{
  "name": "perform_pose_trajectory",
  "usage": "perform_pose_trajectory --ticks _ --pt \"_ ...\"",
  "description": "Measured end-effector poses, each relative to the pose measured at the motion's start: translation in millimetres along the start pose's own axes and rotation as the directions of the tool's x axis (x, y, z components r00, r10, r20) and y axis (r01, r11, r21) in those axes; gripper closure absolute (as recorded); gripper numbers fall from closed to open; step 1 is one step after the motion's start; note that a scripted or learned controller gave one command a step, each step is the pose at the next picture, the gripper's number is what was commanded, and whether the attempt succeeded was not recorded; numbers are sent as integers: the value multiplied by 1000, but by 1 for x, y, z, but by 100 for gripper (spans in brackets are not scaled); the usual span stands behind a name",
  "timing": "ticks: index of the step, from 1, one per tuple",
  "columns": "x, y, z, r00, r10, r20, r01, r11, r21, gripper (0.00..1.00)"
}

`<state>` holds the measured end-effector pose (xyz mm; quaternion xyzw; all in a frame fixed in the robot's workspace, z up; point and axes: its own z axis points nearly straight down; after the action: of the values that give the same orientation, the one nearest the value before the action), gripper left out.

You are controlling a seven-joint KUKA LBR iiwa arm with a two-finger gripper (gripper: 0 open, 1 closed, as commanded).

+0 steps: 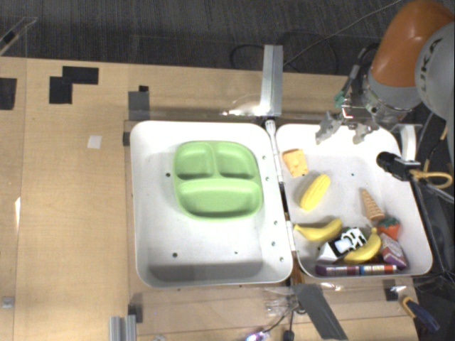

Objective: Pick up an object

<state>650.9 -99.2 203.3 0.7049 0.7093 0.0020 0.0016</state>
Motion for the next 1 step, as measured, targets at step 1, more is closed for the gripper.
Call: perform_pose_trajectory --ticks 1 --pt "10 -35 108 997 -72 0 72 997 -1 0"
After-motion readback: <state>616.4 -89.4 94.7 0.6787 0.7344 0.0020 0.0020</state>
